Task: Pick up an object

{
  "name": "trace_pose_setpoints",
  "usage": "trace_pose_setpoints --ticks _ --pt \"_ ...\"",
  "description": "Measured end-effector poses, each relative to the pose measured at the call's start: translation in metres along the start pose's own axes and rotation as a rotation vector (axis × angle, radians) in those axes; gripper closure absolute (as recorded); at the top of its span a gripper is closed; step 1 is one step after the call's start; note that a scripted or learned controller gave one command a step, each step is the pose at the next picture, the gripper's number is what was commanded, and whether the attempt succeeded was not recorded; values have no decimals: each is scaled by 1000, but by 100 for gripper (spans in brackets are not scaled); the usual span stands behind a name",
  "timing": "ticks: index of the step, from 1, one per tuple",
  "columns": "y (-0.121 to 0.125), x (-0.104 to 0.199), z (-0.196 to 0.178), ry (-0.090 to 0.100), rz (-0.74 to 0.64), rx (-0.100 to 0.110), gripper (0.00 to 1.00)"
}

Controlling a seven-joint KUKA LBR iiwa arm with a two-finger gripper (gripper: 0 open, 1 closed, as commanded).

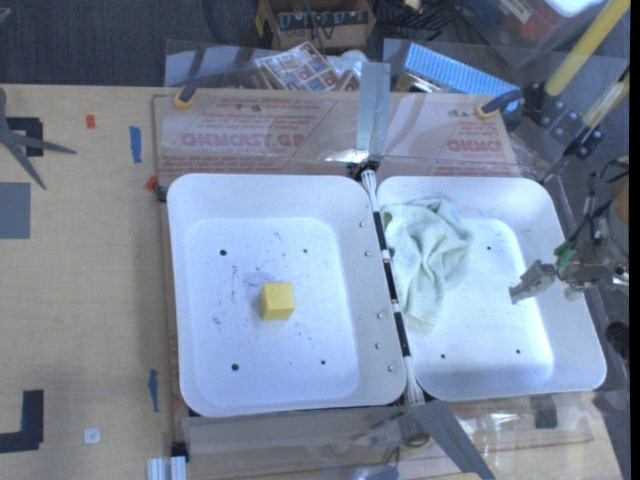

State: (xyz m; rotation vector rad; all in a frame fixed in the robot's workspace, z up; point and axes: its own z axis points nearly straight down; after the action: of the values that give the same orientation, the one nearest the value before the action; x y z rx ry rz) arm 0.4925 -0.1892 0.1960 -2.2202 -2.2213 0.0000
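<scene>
1. Desk (70,298) — pale wood-grain top with blue tape marks, carrying two shallow white bins side by side at centre frame.
2. Left bin (200,218): smooth plastic with rounded corners; the floor is scuffed with fine dark specks and a few small round holes.
3. Yellow block (277,300) — a small cube with a matte, foam-like face, sitting flat near the middle of the left bin, apart from every wall.
4. Right bin (560,358): same moulded form. A crumpled pale-green cloth (428,253) lies in its left half, soft-folded, one edge against the divider between the bins.
5. Pincer (535,280) at the right edge of frame, above the right bin's right side, well apart from cloth and block. Nothing between its fingers; open or closed — cannot tell.
</scene>
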Motion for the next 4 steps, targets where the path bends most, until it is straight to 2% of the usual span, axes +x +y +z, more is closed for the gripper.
trace_pose_setpoints --ticks 1,2,3,4 --pt "70 49 105 -2 128 -8 0" --pt "166 39 108 -3 212 -3 0" --pt "168 42 96 -2 207 -6 100" --pt "164 138 11 -1 623 -2 100"
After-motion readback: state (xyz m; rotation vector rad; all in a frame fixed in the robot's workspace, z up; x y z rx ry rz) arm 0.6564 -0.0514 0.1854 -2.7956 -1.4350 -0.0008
